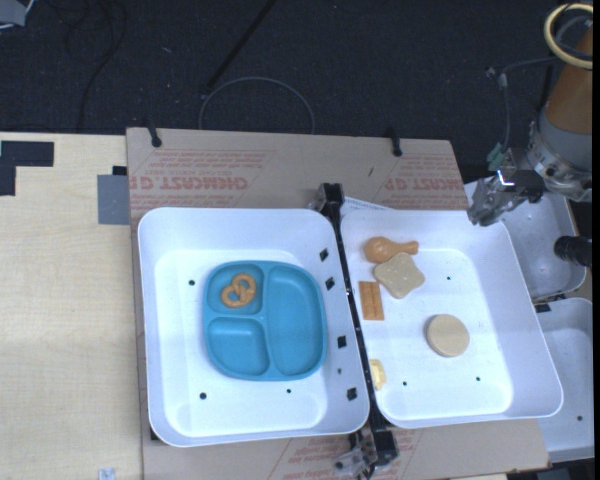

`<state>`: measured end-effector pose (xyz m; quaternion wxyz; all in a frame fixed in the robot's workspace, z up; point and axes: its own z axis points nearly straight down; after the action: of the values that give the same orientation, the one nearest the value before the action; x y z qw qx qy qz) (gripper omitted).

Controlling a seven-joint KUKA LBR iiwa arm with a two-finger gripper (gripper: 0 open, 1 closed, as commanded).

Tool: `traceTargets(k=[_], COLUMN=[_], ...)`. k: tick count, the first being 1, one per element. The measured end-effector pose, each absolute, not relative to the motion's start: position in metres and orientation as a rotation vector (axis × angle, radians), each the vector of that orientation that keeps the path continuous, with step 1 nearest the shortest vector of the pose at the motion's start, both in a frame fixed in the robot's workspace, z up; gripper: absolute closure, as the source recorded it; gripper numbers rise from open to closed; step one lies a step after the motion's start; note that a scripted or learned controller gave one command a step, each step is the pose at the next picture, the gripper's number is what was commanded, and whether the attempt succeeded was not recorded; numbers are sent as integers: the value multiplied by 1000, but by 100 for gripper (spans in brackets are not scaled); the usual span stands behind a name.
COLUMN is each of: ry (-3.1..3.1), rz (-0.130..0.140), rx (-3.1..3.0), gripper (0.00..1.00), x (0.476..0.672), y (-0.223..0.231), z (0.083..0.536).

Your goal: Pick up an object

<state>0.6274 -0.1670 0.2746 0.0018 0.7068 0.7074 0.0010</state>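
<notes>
Gripper (487, 208) off the right bin's (500, 268) far corner.
You can't tell its finger state; bread (399, 276) and cookie (447, 335) lie inside.

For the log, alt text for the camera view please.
The gripper hovers beyond the right bin's far corner. That bin holds a drumstick, toast, cracker and round biscuit; the left bin's blue tray holds a pretzel.
</notes>
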Motion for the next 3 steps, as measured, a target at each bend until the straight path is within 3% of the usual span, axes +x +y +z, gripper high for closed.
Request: traceTargets(k=[3], ry=[2230], rz=[-2], rx=[2220], gripper=[100], x=[587], y=[-8], z=[272])
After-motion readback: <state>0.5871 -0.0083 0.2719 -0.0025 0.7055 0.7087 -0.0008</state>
